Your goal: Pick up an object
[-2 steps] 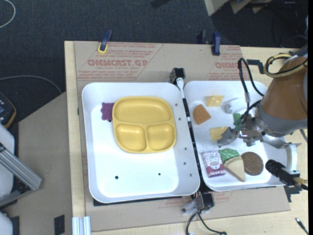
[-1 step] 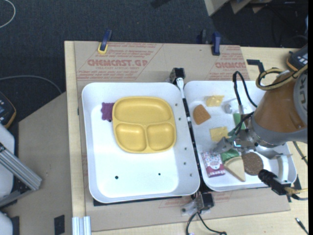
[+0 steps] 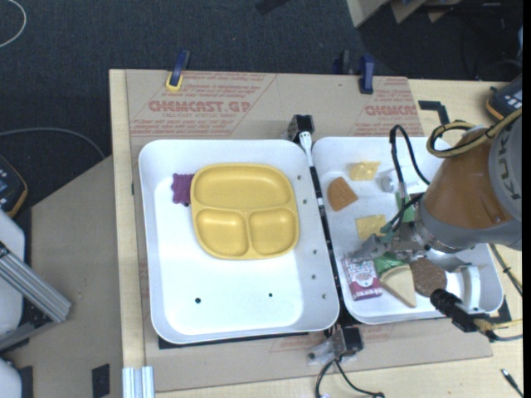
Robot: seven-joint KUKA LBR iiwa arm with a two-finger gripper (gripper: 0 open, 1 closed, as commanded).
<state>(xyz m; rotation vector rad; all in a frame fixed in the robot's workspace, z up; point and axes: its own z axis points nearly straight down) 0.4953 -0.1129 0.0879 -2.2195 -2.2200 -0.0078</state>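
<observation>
Left bin [image 3: 166,247]: yellow three-compartment plate [image 3: 245,209]; purple item [image 3: 181,187] touching its left edge, partly tucked under. Right bin [image 3: 332,160]: brown cookie-like piece [image 3: 341,193], pale yellow piece [image 3: 363,171], yellow wedge [image 3: 370,225], maroon-and-white packet [image 3: 363,277], tan slice [image 3: 401,287], dark brown disc [image 3: 427,277]. Gripper [image 3: 388,247] low over the packet and green item [image 3: 387,263]; state of jaws cannot be told.

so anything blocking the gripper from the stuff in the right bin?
Nothing visible. The gripper is already down in the right bin among the items, next to the red-and-white packet, with the yellow pieces just above it in the view.
</observation>
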